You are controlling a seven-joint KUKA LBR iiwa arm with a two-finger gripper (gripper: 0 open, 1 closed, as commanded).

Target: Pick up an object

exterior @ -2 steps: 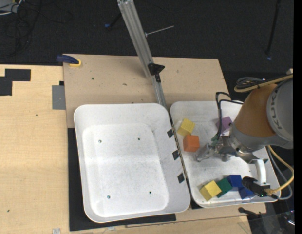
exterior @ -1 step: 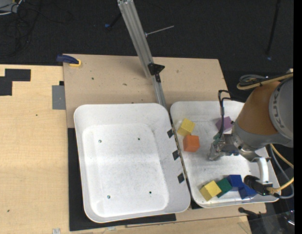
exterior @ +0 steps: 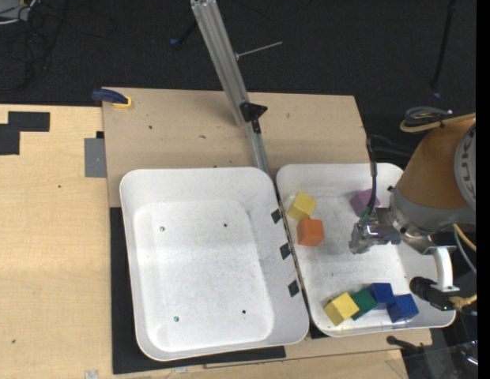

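- Two bins on the table: we see the left bin with free room wall to wall, the right bin cluttered.
- Right bin: yellow block and orange block near the divider; purple block just beside the claw; yellow, green and two blue blocks bunched at the near rim.
- Arm reaches in from the right, claw low over mid-bin floor, between the clusters.
- Claw open or closed: we cannot tell; nothing visibly gripped.
- Dark floor behind the table.
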